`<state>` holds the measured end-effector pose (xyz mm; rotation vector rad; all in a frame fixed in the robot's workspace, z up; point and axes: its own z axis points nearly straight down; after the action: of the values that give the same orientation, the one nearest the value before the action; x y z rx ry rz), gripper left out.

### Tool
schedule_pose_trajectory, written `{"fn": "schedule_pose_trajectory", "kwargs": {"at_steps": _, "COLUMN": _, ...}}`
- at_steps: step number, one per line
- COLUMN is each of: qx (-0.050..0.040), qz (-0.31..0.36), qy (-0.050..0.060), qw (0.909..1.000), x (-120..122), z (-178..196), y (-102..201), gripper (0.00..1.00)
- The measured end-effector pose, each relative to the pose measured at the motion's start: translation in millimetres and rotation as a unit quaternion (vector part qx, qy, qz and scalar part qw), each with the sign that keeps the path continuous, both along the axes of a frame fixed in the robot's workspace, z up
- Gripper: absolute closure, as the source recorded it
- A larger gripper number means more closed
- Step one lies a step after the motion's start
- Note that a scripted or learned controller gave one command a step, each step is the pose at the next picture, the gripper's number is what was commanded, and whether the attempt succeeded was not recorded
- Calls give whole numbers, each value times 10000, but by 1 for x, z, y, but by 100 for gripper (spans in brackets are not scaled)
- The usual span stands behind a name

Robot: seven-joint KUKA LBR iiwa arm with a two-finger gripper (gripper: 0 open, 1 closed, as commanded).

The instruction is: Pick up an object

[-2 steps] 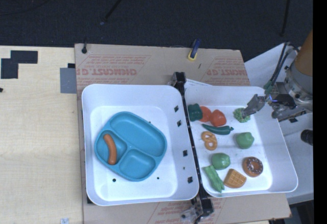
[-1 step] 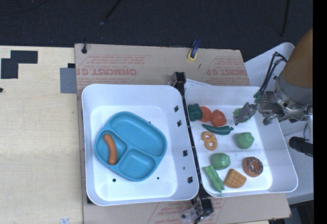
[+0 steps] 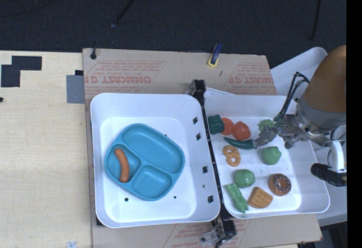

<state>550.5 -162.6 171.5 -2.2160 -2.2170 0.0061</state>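
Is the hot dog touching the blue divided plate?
Touching. The camera view shows the hot dog lying in the left compartment of the blue divided plate.

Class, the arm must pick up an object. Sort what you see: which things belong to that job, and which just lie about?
Job: gripper; right bin toys: pretzel, donut, waffle, green apple, pea pod.

Lying about: blue tray, sausage, left bin, yellow clamp.

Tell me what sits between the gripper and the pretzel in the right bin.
The gripper hangs just right of the pretzel. A dark green pepper-like piece lies between them, above the pretzel; otherwise bare bin floor.
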Motion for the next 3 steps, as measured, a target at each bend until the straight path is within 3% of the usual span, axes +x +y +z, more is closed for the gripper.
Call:
{"fn": "schedule_pose_trajectory", "kwargs": {"at_steps": 1, "qx": -32, "qz": -3, "qy": -51, "qw": 10000, "x": 5, "z": -52, "y": -10, "gripper": 0}}
{"fn": "schedule_pose_trajectory", "kwargs": {"at_steps": 2, "qx": -1, "qz": -3, "qy": -14, "qw": 10000, "x": 5, "z": -86, "y": -7, "gripper": 0}}
{"fn": "schedule_pose_trajectory", "kwargs": {"at_steps": 3, "qx": 1, "qz": -26, "qy": -19, "qw": 10000, "x": 5, "z": -74, "y": -8, "gripper": 100}}
